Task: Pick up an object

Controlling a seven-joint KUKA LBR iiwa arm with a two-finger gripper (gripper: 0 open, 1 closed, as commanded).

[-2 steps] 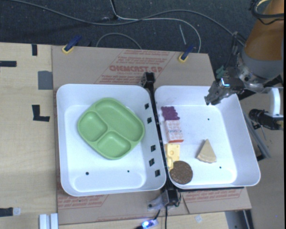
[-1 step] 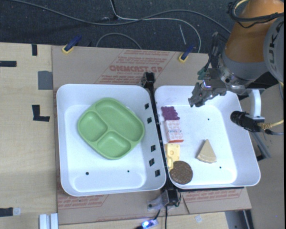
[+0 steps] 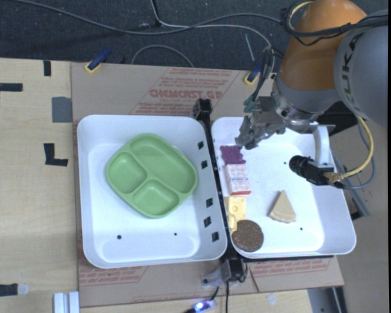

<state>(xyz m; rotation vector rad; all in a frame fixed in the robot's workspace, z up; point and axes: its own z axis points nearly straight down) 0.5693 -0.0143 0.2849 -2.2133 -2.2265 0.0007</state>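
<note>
Several small food pieces lie in the right bin (image 3: pixel 326 237): a purple piece (image 3: pixel 231 154), a pink-and-white wafer block (image 3: pixel 237 178), a yellow cheese square (image 3: pixel 236 207), a round brown cookie (image 3: pixel 248 235) and a tan wedge (image 3: pixel 283 208). My gripper (image 3: pixel 246 139) hangs at the bin's upper left, just above and right of the purple piece, pointing down. Nothing shows between its fingers. A green divided plate (image 3: pixel 152 173) rests in the left bin (image 3: pixel 98 240).
A black divider with clips (image 3: pixel 212 181) runs between the two bins. The arm's body and cables (image 3: pixel 319 168) cover the right bin's far right part. Cardboard (image 3: pixel 176 90) underlies both bins, with cables trailing on the dark floor behind.
</note>
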